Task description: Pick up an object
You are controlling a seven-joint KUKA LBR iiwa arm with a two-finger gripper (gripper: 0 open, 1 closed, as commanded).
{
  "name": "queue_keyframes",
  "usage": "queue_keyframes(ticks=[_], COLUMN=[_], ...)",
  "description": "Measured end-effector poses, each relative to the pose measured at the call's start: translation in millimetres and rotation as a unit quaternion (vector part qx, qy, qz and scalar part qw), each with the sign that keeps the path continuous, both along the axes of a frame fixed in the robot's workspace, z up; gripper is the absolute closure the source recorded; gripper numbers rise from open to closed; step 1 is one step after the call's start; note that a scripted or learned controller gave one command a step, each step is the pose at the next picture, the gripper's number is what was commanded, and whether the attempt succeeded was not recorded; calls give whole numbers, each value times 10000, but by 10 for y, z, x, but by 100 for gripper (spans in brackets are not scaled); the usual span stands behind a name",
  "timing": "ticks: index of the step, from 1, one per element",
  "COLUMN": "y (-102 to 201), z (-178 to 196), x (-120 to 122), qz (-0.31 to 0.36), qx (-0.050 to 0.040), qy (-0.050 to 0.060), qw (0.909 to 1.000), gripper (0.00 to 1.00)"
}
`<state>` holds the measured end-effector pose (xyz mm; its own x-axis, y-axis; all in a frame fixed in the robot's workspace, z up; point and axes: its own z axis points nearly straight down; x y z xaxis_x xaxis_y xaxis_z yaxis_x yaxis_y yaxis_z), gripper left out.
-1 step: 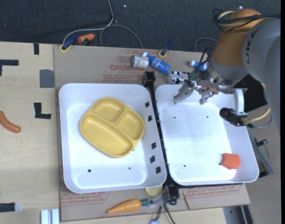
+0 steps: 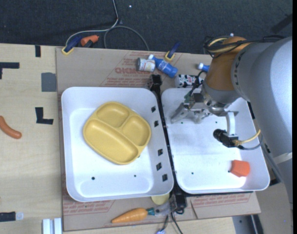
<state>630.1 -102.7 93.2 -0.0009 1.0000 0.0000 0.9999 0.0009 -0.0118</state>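
presently the gripper (image 2: 181,114) is seen low in the right bin (image 2: 214,179), near its upper left corner, with its fingers spread apart and nothing between them. the step in hand is judged to be the reach, since no object has been taken. the only loose thing seen in that bin is an orange block (image 2: 240,168), well apart from the gripper, near the lower right corner. a move across the bin and a closing around the block would be called for next. the yellow divided plate (image 2: 117,132) is lain in the left bin (image 2: 75,179). whether the fingertips touch the bin floor cannot be told, the view being slanted. the bins are set on a cardboard sheet (image 2: 104,67) over a wooden bench (image 2: 22,179); a toy carrot (image 2: 130,215) and a toy sausage (image 2: 8,127) are lain outside them.
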Motion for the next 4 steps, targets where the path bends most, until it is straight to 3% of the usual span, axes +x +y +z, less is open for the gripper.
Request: queue_keyframes(ticks=[1,2,3,4], y=[86,-101,-93,-95], z=[-84,-75,30,22], x=[142,398,394,391], qz=[4,9,15,15], qx=[-5,2,-3,-7], qy=[-53,-74,-77,-73], qw=[10000,10000,10000,10000], gripper=[0,0,100,0])
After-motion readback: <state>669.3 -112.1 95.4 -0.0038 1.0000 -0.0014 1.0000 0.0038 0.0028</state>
